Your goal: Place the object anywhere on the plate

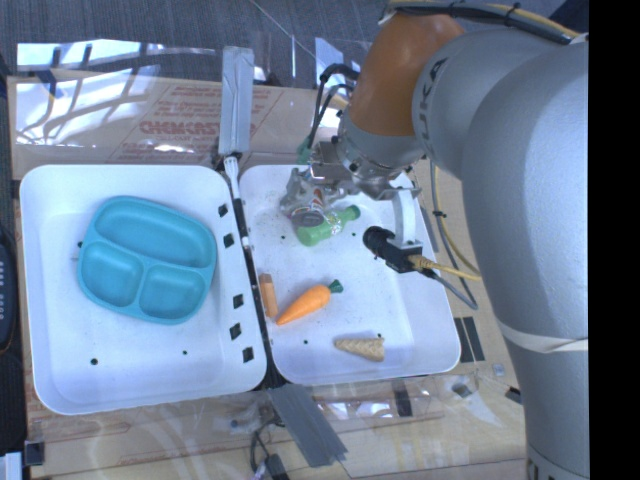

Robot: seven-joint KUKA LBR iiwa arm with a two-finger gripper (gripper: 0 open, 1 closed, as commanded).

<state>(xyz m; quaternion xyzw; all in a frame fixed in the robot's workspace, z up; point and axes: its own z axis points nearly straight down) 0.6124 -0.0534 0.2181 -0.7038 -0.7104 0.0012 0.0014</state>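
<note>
Inspection finds two white bins side by side on the bench. The left bin (60, 358) carries a blue divided plate (147, 258), lying toward its far-left portion with three compartments, none occupied. The right bin (425, 353) holds the loose items: a green bottle-shaped toy (326, 226) near the far edge, an orange carrot (305, 304) near the centre, a small orange stick (268, 295) against the left wall, and a tan cone-shaped piece (361, 347) near the front edge.

The gripper (308, 200) is down over the far part of the right bin, directly at the green bottle-shaped toy and apparently touching it. The fingertips are masked by the wrist hardware and the toy itself, so the state of the jaws cannot be told, nor whether the toy is held.

Judgement: the step in hand is the pick, with the green toy the likely object; transfer has not begun, as the plate is bare. The next move calls for a confirmed grasp, a lift clear of the divider between the bins, travel leftward, and release over any plate compartment. Risk: the rounded toy may slip or roll aside.
</note>
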